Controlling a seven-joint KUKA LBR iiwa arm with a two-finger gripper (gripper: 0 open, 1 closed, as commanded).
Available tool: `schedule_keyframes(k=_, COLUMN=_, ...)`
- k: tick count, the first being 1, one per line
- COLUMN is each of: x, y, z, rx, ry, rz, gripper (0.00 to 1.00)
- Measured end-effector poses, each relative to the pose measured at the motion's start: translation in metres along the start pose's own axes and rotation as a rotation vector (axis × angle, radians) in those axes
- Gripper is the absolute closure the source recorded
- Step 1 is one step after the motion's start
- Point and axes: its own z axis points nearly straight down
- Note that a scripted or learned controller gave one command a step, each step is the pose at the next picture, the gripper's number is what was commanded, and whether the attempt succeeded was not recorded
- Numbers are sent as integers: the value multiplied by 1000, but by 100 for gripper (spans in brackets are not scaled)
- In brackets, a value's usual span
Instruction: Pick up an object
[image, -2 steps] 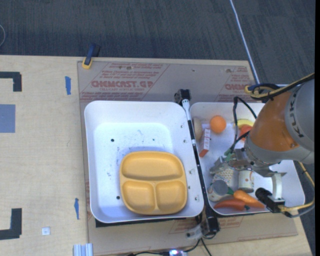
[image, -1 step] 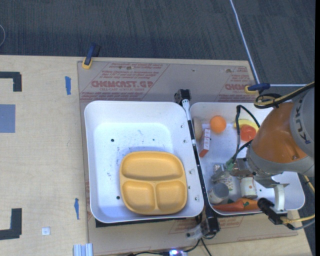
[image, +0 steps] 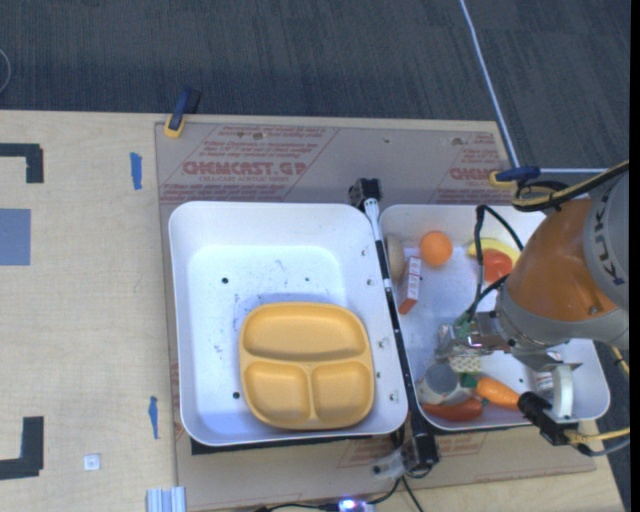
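My gripper (image: 462, 345) hangs low inside the right bin (image: 596, 405), just above its front half. Right under it lie a grey round object (image: 438, 381), an orange carrot (image: 497, 392) and a red pepper (image: 455, 410). Farther back in the same bin sit an orange ball (image: 435, 248), a red-and-white tube (image: 411, 283), a beige piece (image: 395, 258), a yellow banana (image: 488, 246) and a red item (image: 497, 266), the last two partly hidden by the arm. I see nothing clearly held by the gripper.
The left bin (image: 200, 260) holds a yellow divided plate (image: 306, 360) in its front half. A black-tipped rod (image: 368, 192) lies along the wall between the bins. The orange-banded arm (image: 560, 270) covers the right bin's right side.
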Motion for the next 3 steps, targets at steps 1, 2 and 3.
schedule_keyframes(k=1, x=67, y=-4, z=-87, rx=24, ry=8, rz=0, gripper=100)
schedule_keyframes(k=2, x=67, y=-3, z=-98, rx=20, ry=7, rz=-1, gripper=100)
schedule_keyframes(k=3, x=121, y=31, z=-45, rx=10, ry=-7, rz=11, gripper=100)
